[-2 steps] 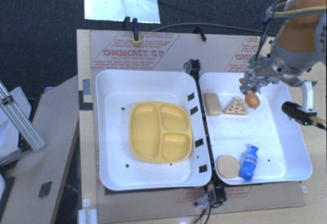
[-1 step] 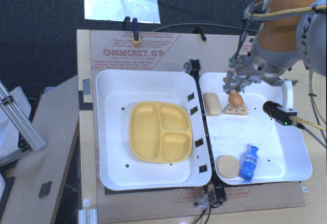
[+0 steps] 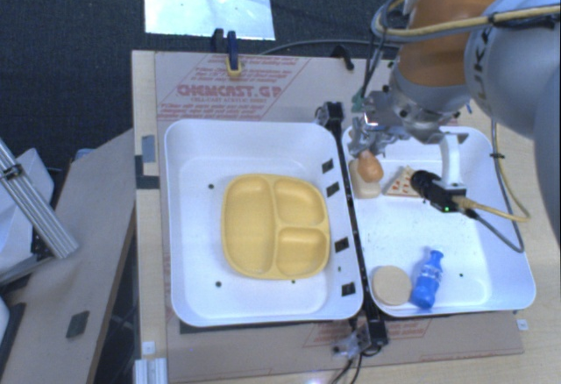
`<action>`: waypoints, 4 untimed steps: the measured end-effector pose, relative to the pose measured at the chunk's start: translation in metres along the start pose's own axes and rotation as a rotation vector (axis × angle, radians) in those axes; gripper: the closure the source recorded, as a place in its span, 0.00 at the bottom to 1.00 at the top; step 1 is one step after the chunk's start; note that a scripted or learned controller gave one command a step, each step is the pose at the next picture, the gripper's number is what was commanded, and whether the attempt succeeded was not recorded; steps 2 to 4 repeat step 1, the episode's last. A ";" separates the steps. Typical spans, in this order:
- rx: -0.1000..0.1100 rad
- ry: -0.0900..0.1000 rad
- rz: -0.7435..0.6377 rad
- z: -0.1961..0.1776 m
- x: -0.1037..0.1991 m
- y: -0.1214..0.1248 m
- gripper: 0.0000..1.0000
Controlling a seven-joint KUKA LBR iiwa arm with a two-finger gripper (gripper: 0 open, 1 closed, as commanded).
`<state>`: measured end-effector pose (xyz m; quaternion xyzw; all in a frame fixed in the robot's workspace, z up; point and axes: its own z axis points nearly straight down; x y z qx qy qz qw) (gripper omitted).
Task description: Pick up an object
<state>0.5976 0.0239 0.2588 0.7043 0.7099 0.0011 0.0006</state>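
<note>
Where the grey arm (image 3: 517, 40) reaches in from the right, its orange band (image 3: 447, 18) bulges above the wrist and the wrist bends down toward the far left corner of the right bin (image 3: 504, 286). The gripper (image 3: 370, 145) hangs just above a small bun-like piece (image 3: 368, 174), so close that the two seem to touch; whether its fingers are spread or closed, or have hold of anything, I cannot tell, for the metal parts blur together.

Going from the left: the left bin (image 3: 188, 198) is smooth white plastic with rounded corners, and in it lies a yellow tray (image 3: 276, 226), matte, rounded, split into three sunken compartments. Black clips (image 3: 340, 244) sit along the ridge between the two bins.

In the right bin, the bun-like piece lies near the far left corner, orange-brown on top and pale below, its long axis running roughly far to near. Just to its right lies a flat triangular pizza slice (image 3: 403, 184), pale with red specks, its broad end toward the near right. At the near edge rests a flat tan disc (image 3: 392, 285), and touching its right side a glossy blue bottle (image 3: 427, 279), its long axis running near to far and leaning slightly right, cap at the far end.
</note>
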 end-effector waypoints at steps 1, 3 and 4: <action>0.002 0.000 0.000 0.019 0.054 0.004 1.00; 0.002 0.000 0.000 0.019 0.054 0.004 1.00; 0.002 0.000 0.000 0.019 0.054 0.004 1.00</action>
